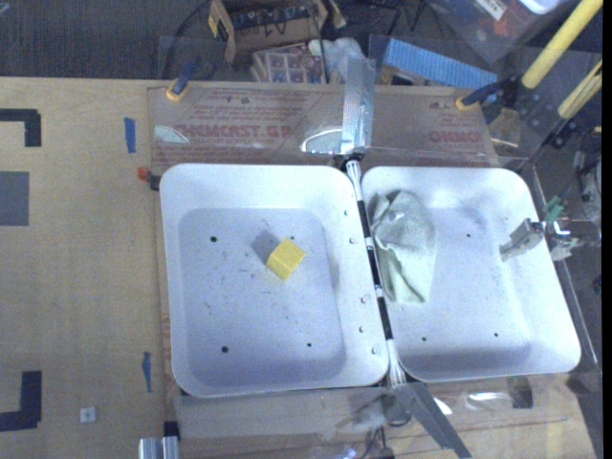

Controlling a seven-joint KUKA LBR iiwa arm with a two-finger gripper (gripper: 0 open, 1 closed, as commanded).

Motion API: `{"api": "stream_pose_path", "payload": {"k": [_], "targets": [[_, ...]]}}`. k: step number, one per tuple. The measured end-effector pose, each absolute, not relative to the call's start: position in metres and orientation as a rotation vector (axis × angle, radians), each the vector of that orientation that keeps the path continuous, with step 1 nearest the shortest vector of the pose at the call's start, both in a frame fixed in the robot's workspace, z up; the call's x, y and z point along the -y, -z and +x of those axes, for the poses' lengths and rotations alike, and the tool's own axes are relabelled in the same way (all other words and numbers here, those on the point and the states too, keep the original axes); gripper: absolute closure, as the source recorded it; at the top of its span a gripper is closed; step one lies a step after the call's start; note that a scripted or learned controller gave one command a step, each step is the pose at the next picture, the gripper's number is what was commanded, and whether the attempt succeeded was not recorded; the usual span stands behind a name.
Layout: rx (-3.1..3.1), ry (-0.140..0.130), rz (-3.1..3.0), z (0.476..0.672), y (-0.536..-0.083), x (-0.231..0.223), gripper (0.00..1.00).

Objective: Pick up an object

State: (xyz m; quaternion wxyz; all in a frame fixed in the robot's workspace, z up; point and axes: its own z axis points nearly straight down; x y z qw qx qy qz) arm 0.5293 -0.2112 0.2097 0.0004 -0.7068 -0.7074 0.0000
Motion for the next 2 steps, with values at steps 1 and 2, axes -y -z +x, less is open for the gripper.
{"api": "stream_pose_path", "payload": {"k": [1, 2], "targets": [[2.676, 0.003, -1.659, 0.597, -0.248, 0.145, 0.0], [2.797, 0.003, -1.445, 0.661, -0.2, 0.057, 0.0]]}}
